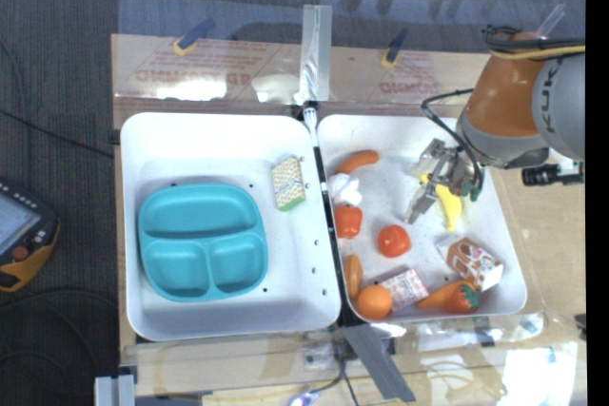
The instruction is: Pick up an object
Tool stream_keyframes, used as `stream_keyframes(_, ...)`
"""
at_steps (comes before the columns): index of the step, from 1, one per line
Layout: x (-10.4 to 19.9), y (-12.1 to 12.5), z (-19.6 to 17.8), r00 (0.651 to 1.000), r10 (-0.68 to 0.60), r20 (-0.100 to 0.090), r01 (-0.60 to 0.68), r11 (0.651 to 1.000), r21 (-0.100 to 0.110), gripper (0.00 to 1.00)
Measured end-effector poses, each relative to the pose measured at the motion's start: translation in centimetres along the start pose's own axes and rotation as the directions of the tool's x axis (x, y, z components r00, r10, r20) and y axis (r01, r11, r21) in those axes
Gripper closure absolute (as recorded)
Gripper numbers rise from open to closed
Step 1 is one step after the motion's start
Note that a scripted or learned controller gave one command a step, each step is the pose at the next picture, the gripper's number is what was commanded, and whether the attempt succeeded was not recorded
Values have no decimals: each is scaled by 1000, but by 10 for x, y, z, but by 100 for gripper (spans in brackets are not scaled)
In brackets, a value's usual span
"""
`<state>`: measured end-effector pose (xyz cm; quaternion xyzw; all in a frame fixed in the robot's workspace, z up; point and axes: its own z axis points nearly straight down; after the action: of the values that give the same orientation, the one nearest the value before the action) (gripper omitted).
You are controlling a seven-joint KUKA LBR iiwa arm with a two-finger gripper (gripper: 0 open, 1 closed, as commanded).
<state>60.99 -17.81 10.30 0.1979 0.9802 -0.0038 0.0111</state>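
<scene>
The gripper (440, 188) hangs low over the right bin (507, 233), near its far right corner, its fingers spread narrowly around the top of a banana (449, 204); whether they grip it I cannot tell. A tomato (394, 241) lies mid-bin, a carrot (449, 298) by the near edge. The left bin (133, 147) bears a teal tray (202, 240) and a sponge (287, 183).
</scene>
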Motion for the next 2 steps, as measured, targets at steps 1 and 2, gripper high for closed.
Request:
stream_keyframes(1, 17, 12, 12, 993, 120, -7, -120, 993, -3, 0)
stream_keyframes(2, -28, 25, 13, 998, 69, -8, -69, 998, -1, 0)
